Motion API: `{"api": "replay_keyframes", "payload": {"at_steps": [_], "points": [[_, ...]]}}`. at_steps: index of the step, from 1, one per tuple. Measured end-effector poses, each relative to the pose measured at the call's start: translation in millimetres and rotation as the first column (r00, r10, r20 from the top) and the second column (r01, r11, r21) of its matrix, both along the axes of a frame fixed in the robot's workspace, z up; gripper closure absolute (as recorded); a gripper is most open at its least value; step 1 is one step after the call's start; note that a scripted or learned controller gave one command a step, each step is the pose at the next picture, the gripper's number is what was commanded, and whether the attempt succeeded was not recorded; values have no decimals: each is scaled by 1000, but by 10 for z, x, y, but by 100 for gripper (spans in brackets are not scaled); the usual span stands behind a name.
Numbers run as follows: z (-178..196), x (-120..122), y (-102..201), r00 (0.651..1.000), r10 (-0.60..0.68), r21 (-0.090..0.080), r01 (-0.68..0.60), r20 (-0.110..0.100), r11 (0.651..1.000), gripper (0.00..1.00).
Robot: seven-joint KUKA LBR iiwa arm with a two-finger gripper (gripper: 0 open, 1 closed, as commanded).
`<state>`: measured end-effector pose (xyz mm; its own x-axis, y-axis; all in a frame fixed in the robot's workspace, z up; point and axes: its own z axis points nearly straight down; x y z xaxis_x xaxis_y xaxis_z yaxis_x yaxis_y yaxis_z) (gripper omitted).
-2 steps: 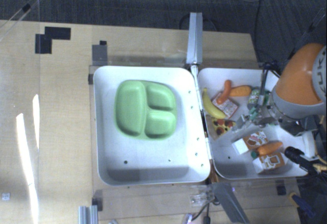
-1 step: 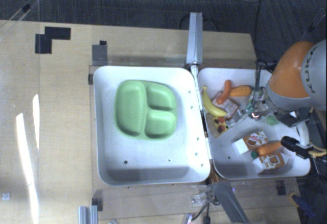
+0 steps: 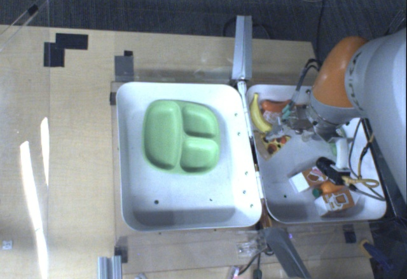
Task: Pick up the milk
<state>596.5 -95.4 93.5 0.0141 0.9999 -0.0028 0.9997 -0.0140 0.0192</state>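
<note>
Reading this as the approach step, nothing gripped yet. Hovering gripper (image 3: 287, 124) low over upper left of right bin (image 3: 284, 203), just beside banana (image 3: 257, 114) and some small orange clutter. Not being able to tell open or closed from this angle. Taking the white-and-orange milk carton (image 3: 336, 199) at lower right of that bin as the target, lying flat near a second small box (image 3: 304, 180); label too small, so guessing. Sitting well apart from gripper. Needing next: travelling down-frame and right, centring over carton, squaring to its narrow side, descending, closing.
</note>
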Motion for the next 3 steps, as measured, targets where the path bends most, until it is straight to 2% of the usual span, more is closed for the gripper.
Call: {"api": "replay_keyframes", "payload": {"at_steps": [1,2,3], "points": [[4,-346,-259,1000,2,1,-2,3,1000,0],[113,508,-968,975,212,43,-210,-66,977,0],[10,22,-440,988,157,-2,-157,-2,988,0]]}}
